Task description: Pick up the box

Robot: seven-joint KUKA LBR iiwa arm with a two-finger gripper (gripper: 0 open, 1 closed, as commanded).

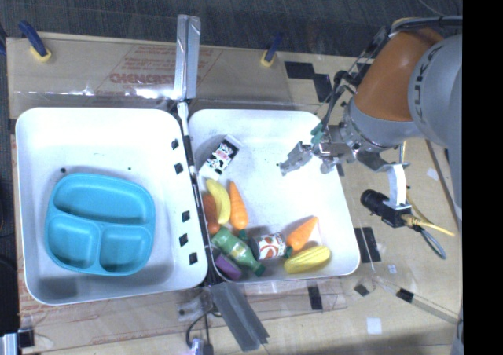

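A small black-and-white box lies tilted near the left wall of the right bin, towards its back. My gripper hovers over the right half of that bin, about a hand's width to the right of the box and apart from it. Nothing shows between its fingers. The grey arm with its orange band reaches in from the right.
Toy food crowds the front of the right bin: a banana, a carrot, a green bottle, a small can, an orange wedge and a corn cob. The left bin holds a blue divided tray.
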